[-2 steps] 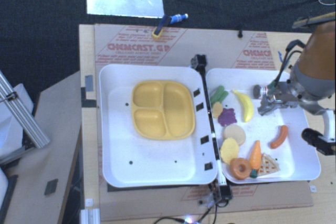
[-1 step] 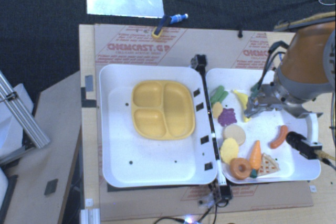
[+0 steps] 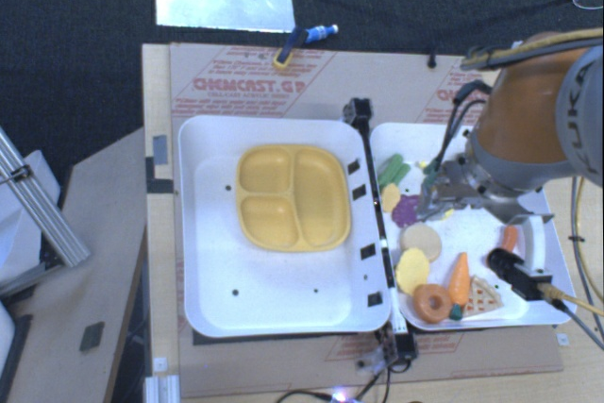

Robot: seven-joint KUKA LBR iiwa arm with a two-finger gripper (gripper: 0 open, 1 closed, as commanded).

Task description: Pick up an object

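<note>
Hovering at centre right over the small purple toy grape cluster (image 3: 406, 209), the end effector (image 3: 430, 199), its opening impossible to tell, is judged mid-approach, so a descent is needed next.

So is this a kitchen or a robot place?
Probably a robot lab, not a kitchen. A big grey and orange robot arm reaches over two white bins on a bench. The food, like the carrot and donut, looks like toys, beside a yellow divided plate.

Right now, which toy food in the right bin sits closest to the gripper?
The purple grape-like cluster, just left of the gripper; the orange carrot and brown donut lie nearer the bin's front edge.
</note>
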